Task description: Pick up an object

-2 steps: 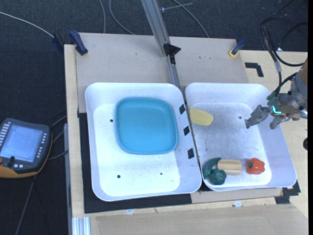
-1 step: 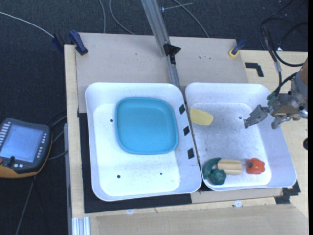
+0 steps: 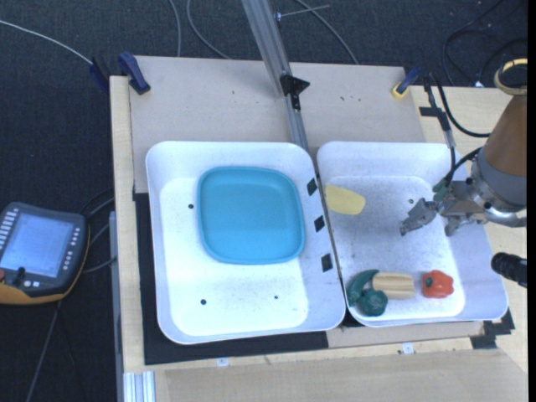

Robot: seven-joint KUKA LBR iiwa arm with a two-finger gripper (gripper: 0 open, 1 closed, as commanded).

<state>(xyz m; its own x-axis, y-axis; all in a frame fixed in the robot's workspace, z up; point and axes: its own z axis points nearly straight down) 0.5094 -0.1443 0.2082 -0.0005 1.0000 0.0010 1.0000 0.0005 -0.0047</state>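
The right bin (image 3: 381, 162) holds a flat yellow piece (image 3: 344, 199) near its left wall. Along its front edge lie a green pepper-like toy (image 3: 367, 292), a tan cylinder (image 3: 394, 285) and a red tomato-like toy (image 3: 436, 284). My gripper (image 3: 430, 226) hangs over the right half of this bin, above the red toy and apart from it. Its fingers (image 3: 413, 221) stand spread open with nothing between them. The yellow piece lies well to the gripper's left.
A square blue plate (image 3: 251, 214) lies in the left bin (image 3: 172, 249). A metal pole (image 3: 272, 40) slants down to the gap between the bins. A hand-held controller (image 3: 38, 249) sits off the bench at left. Cables trail at the back.
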